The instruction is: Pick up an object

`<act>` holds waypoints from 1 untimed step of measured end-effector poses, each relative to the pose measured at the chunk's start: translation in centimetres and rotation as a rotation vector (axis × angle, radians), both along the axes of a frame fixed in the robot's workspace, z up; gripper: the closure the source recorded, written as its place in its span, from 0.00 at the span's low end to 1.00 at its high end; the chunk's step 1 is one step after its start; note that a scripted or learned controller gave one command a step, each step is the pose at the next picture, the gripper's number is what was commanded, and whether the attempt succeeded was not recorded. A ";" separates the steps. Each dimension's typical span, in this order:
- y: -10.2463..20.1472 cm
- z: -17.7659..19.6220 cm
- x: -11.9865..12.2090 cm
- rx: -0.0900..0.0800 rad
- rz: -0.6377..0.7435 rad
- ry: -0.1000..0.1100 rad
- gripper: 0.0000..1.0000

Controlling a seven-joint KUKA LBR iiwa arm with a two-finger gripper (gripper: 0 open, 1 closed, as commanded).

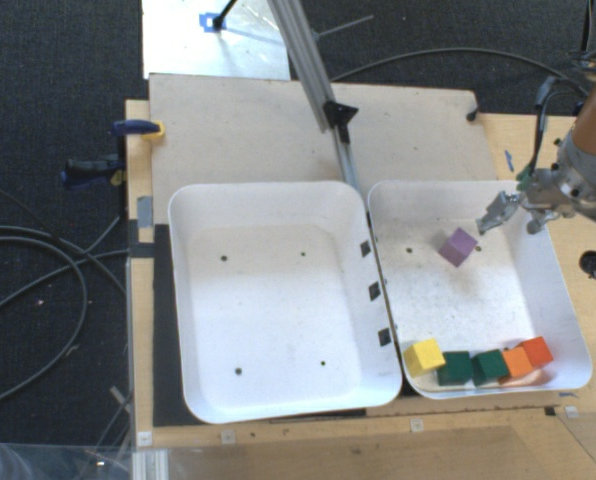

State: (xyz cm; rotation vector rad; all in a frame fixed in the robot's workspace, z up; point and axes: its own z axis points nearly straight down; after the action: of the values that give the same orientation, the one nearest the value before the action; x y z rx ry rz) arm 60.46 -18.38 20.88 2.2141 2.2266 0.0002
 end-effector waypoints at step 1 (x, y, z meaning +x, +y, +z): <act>-0.4 -9.4 3.3 -0.005 -0.002 -0.021 0.00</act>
State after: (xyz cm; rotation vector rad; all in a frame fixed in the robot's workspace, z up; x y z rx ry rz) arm 63.78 -18.83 11.43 2.2030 2.2118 0.0185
